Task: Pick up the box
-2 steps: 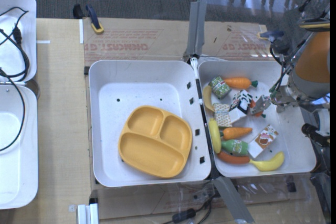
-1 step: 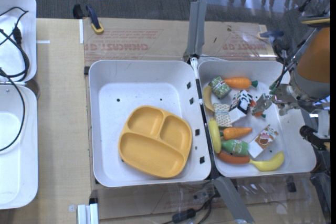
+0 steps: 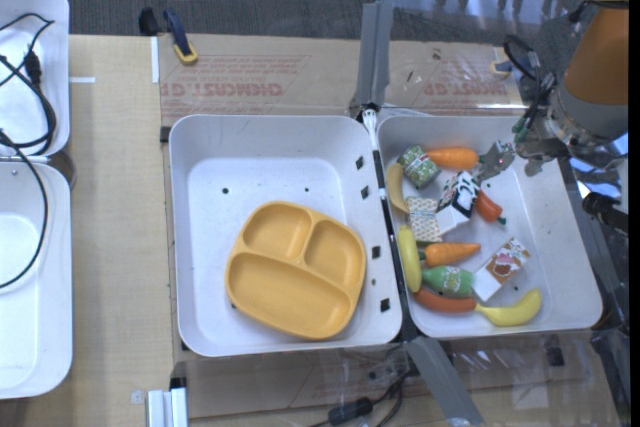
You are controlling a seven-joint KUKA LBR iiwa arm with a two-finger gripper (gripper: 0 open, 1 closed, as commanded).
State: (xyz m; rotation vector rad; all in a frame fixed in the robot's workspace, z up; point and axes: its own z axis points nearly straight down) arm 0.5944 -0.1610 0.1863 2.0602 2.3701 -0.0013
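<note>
1. I am looking at the box (image 3: 504, 262) first: a small carton with a red picture on its face, lying flat and slightly askew in the right bin (image 3: 570, 245), toward four o'clock of that bin's floor. It is sitting free, with nothing resting on top of it.
2. Around it, a banana (image 3: 512, 308) is curving just beside it at six o'clock, and a red pepper (image 3: 446, 301) is lying at about seven o'clock under a green vegetable (image 3: 455, 281). A carrot (image 3: 450, 253) is pointing toward the box from nine o'clock, close but seemingly apart from it. I am judging that the side toward three o'clock offers the clearest approach, since bare bin floor is showing there.
3. Farther off, at eleven o'clock from the box, a black-and-white carton (image 3: 461, 192) is leaning among the toys, with a second carrot (image 3: 452, 156) beyond it near the bin's far wall.
4. The end effector (image 3: 497, 159) is hanging at the far side of the right bin, near that black-and-white carton and well apart from the box. I cannot tell how its jaws are standing; nothing is visibly held.
5. The arm (image 3: 600, 55) is reaching in from three o'clock, over the bin's far right corner.
6. The left bin (image 3: 200, 215) is carrying a yellow divided plate (image 3: 297, 268) and is playing no part yet.
7. Both bins are sitting side by side on the counter (image 3: 110, 215); I am judging the pick as not yet begun.
</note>
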